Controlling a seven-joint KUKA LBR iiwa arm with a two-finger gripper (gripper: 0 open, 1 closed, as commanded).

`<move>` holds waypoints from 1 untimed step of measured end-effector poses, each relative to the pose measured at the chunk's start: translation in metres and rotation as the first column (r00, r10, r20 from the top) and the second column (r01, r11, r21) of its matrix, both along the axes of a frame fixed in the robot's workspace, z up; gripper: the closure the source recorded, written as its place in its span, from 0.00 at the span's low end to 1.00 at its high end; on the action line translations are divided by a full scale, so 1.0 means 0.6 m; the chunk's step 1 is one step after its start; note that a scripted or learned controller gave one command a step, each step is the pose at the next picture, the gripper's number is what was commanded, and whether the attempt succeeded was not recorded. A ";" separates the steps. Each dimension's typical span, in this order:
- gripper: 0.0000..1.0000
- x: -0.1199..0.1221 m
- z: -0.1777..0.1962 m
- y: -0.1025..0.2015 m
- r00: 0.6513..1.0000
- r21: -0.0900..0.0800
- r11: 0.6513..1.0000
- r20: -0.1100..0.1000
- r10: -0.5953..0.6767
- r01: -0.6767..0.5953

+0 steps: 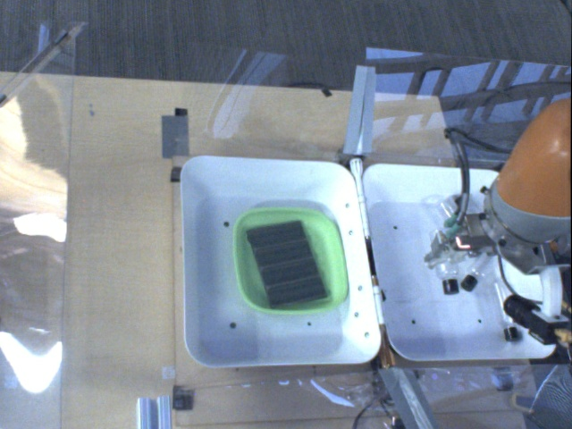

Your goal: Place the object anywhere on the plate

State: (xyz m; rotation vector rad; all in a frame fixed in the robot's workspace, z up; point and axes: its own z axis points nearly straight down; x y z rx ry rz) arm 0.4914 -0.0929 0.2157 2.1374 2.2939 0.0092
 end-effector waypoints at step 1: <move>1.00 -0.004 -0.032 0.110 0.980 -0.001 0.980 -0.002 0.199 -0.199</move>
